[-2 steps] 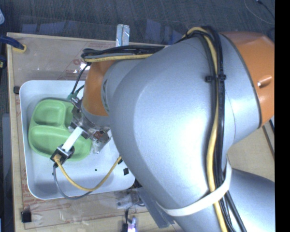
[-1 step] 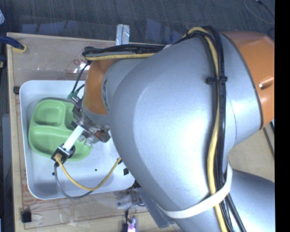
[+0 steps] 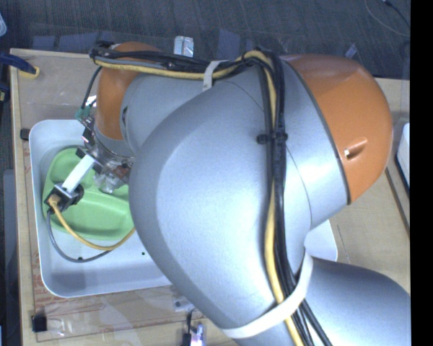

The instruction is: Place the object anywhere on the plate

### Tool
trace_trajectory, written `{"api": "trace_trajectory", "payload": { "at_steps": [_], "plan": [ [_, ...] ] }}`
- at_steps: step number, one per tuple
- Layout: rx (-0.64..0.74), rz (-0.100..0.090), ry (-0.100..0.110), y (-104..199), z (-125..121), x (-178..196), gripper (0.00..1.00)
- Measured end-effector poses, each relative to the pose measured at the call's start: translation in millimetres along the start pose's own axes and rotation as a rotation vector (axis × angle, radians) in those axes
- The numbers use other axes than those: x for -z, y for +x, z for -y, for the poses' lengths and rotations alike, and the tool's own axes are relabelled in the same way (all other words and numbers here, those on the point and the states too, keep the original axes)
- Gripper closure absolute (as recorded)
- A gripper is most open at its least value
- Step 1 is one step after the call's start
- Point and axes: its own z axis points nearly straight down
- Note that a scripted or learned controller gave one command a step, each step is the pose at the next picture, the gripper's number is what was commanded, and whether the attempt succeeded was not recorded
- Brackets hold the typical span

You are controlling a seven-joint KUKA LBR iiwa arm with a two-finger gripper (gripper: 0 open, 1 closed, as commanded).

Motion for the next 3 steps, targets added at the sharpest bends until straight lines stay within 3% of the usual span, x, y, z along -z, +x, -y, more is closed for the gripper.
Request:
{"api": "trace_trajectory", "payload": {
  "at_steps": [1, 2, 3],
  "plan": [
    [0.001, 0.001, 0.001, 0, 0, 0, 0.00],
    [-0.205, -0.003, -0.002, 27, -49, -12, 0.00],
    [-0.499, -0.003, -0.003, -5, 33, 61, 0.00]
  ]
}}
